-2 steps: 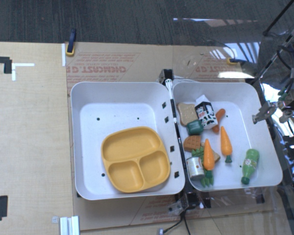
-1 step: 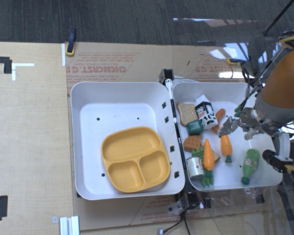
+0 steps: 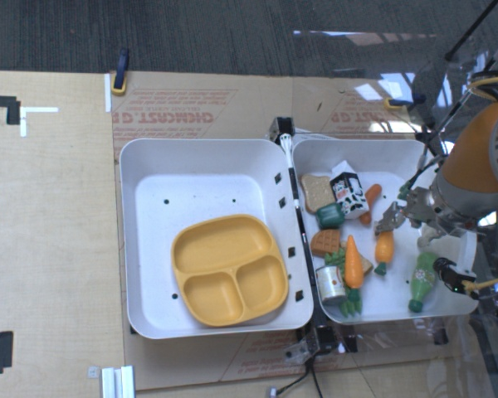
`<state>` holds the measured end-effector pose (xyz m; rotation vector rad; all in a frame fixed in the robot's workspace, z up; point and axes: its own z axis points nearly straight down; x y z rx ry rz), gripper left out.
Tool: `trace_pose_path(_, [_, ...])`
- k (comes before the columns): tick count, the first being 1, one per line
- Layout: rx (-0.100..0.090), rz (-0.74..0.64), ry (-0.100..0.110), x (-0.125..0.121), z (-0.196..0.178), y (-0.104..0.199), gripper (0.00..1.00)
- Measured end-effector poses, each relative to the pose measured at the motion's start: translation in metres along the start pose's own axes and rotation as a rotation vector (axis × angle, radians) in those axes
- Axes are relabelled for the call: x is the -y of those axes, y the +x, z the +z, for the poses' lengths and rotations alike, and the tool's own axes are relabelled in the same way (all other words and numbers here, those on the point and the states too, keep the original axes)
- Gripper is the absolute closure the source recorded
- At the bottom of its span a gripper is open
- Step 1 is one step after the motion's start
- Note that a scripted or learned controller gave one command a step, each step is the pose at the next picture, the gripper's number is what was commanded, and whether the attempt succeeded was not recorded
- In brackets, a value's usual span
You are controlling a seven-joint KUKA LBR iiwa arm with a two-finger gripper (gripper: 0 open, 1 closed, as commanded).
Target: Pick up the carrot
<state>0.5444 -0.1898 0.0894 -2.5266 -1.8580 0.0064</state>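
carrot (image 3: 353,262) left of gripper (image 3: 392,219)

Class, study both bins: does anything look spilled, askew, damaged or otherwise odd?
Nothing looks spilled or broken. The yellow divided plate sits turned at an angle in the left bin. In the right bin the toy food is heaped untidily along the left wall, a carrot lying across other pieces; the green bottle lies apart, on its side.
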Motion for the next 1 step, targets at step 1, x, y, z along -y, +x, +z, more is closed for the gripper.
trace_pose_path(1, [0.0,-0.003,0.005,0.0,-0.0066,0.0002,1.0])
